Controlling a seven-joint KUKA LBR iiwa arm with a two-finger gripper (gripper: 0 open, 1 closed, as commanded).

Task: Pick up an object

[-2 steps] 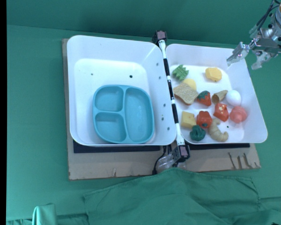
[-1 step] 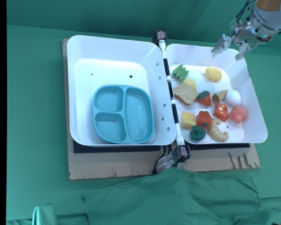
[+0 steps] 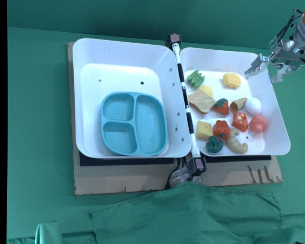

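Observation:
The right bin (image 3: 274, 105) holds several small toy foods: a green leafy piece (image 3: 195, 78), a yellow-orange piece (image 3: 232, 80), a toast slice (image 3: 201, 101), a strawberry (image 3: 221, 106), a white egg (image 3: 253, 105), a red piece (image 3: 239, 121), a pink-red piece (image 3: 258, 124), a yellow block (image 3: 204, 130), a tomato (image 3: 221, 130), green broccoli (image 3: 214, 145) and a tan curved piece (image 3: 237, 145). My gripper (image 3: 267, 69) hovers over the bin's far right rim, fingers open, with nothing between them.
In the left bin (image 3: 91, 55) lies a teal three-compartment plate (image 3: 134, 123). A black-and-white divider bar (image 3: 184, 100) runs between the bins. Both bins rest on cardboard (image 3: 117, 182); green cloth (image 3: 193, 215) is bunched in front.

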